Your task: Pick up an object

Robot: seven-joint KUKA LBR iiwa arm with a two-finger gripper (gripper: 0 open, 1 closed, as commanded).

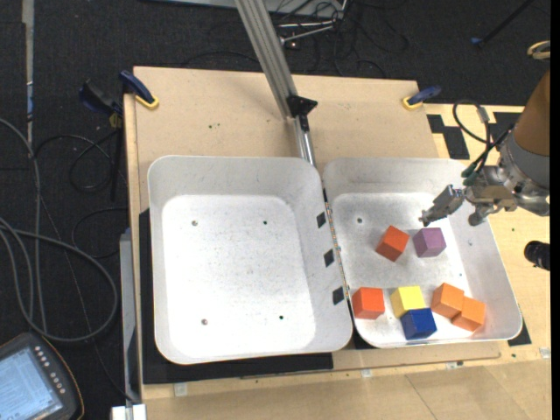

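The right bin (pixel 367 191) holds several small blocks. An orange block (pixel 393 242) and a purple block (pixel 429 241) lie near its middle. Along its front edge lie an orange block (pixel 368 302), a yellow block (pixel 407 299), a blue block (pixel 419 323) and two orange blocks (pixel 460 306) touching each other. My gripper (pixel 440 208) hangs over the right bin's back right part, just above and behind the purple block, pointing left. I see nothing between its fingers.
The left bin (pixel 232 256) lies beside the right one. A slanted metal pole (pixel 267 46) reaches down to the bench behind the bins. Blue and yellow clamps (pixel 138 88) sit at the board's back corners. Cables lie on the floor at left.
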